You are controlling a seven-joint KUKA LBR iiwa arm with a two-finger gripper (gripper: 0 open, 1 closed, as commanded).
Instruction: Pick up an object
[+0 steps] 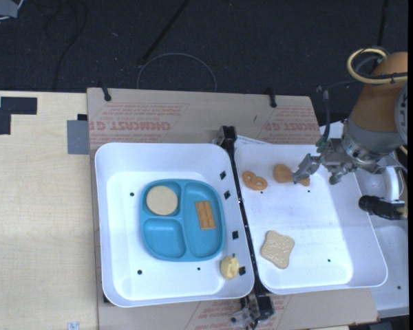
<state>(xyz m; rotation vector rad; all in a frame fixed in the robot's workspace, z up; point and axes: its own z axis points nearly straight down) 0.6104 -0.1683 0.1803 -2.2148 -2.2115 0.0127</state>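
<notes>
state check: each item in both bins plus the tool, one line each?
Blue three-compartment plastic tray: flat in left bin.
Round tan cracker: in tray's upper-left compartment.
Rectangular orange-brown wafer: in tray's right compartment.
Pale yellow lump: left bin, off tray, lower-right corner.
Orange pretzel: flat, right bin.
Small orange-brown nugget: right bin, beside tool.
Beige toast slice: flat, right bin.
Tool: low over right bin, holding nothing visible.

Dark carpet (193, 33) with loose cables (175, 67); pale wooden benchtop (34, 218); cardboard sheet (193, 115)
</notes>
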